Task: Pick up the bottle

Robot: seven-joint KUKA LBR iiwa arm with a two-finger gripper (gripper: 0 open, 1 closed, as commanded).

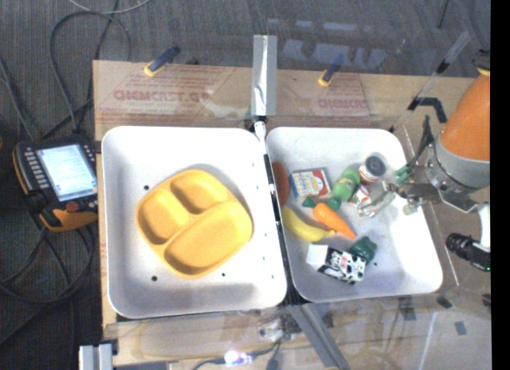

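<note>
Camera view, fixed overhead, slanted: two white bins side by side, left bin [119, 281] bearing one yellow divided tray [195, 221], right bin [414, 269] bearing the clutter. Gripper [381, 198] low over the right bin's upper middle, reaching in from the right under the orange band. Cannot tell whether clenched or released; metal parts blur into the items below. Nothing seen grasped. Bottle [345, 184]: green, lying tilted in the upper middle of the right bin, just left of the gripper, near a small round-topped can [373, 167] and touching or nearly touching the carrot [333, 218]. Judged step: approach to grasp, pick not yet made. Risks, as judgement: crowding around the bottle likely to make the tool close on the can or the carrot instead; rounded body lying down likely to roll or squirt out of a pinch taken off-centre; descent on the neighbours could shove the bottle toward the small carton [309, 183] and out of line. Count, right bin: one green bottle, one can, one carrot, one banana [305, 229], one red-and-white carton, one black-and-white patterned box [343, 264], one dark green piece [364, 246] beside that box, one reddish-brown object [279, 183] against the left wall, identity unclear. Count, left bin: one tray, three compartments. Off the bench at left: one handheld pendant [56, 173] with lit screen.
</note>
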